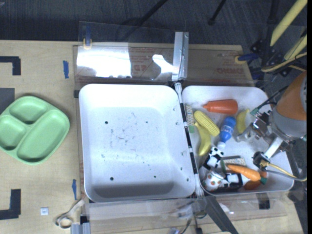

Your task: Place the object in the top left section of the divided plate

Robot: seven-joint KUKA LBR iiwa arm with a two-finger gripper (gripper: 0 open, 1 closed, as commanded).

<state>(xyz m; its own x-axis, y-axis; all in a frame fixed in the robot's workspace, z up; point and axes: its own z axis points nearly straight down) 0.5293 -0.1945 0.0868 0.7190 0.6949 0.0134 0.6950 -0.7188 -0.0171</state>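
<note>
The green divided plate (33,129) lies on the wooden bench at the far left, outside the bins. Its top left section (28,109) holds nothing. My gripper (257,139) is low over the right bin (253,92), near that bin's right wall, under the orange-banded wrist (292,101). Around it lie toys: an orange carrot-like piece (220,106), a corn cob (206,122), a banana (204,143), a small blue bottle (226,128), a yellow piece (242,121), a black-and-white cow (214,158) and a carrot (243,171). Nothing is visibly held.
The left bin (131,139) stands between the plate and the right bin. A clear panel with a metal post (180,55) stands behind the bins. Black tape marks (10,65) sit on the bench. Cables hang beside the arm at the right.
</note>
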